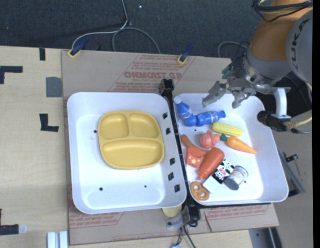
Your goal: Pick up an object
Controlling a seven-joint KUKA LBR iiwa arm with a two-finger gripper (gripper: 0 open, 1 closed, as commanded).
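Grey and orange, your arm (278, 35) reaches in from the right and ends in a two-finger gripper (225, 98) that hangs over the far edge of the right-hand shallow white bin (271, 154); you can see its jaws spread wide, with nothing between them. Just below the gripper, near the bin's far left corner, lies a blue plastic bottle with a white cap (195, 117), tipped on its side. Beside it to the right you have a yellow toy corn cob (227, 129), and next to that a small orange toy carrot (241, 145) close to the right wall. A pink rounded toy (208, 139) sits in the middle of the bin, touching an orange star-shaped piece (193, 157) and a larger orange-red toy carrot (210, 164) that slants toward the near edge. Near the front you'll find a brown pretzel-shaped toy (199, 191) and a small dark can with a silver end (233, 177), lying tipped. In the left-hand white bin (82, 138), well apart from the gripper, rests a yellow plastic divided plate with three compartments (131, 139). Both bins sit on brown cardboard (108, 74) laid over your pale wooden worktop (25, 154)
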